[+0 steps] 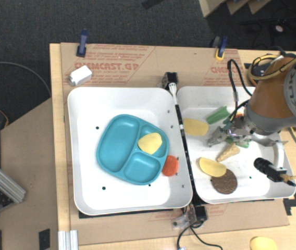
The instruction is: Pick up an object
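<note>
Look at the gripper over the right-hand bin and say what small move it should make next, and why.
Probably a short descent onto the tan wedge-shaped piece. The gripper sits just above that piece in the right bin, and nothing shows between its fingers. The yellow disc and brown disc lie nearer the camera, so the wedge looks the closest target.

teal plate (pixel 123 151), white bins (pixel 83 139), green block (pixel 217 114)

Right bin (pixel 273 191) crowded; left corners free
</note>
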